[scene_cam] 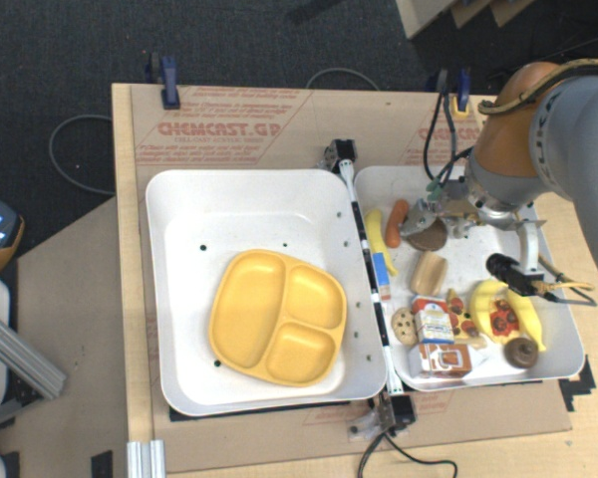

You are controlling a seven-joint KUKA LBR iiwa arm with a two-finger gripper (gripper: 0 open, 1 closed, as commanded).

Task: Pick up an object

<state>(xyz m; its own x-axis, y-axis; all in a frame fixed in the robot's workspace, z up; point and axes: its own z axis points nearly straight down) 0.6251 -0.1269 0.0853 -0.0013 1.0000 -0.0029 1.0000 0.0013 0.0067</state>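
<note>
A dark carpet floor (80,28) lies around the brown worktop (229,118). On it sit the left bin (179,207), holding a yellow plate (279,317), and the right bin (570,358), full of toy food. The grey arm (568,118) reaches into the right bin. Its gripper (431,217) is low over a brown round toy (426,237), beside a red sausage (400,213). I cannot tell if the gripper is open or closed. I think it is going for the grab; next it must squeeze tight and lift straight up

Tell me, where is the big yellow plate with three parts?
The yellow plate lies in the bin on the camera view's left, toward its near right corner, across the bins' shared edge from the cookie.
</note>
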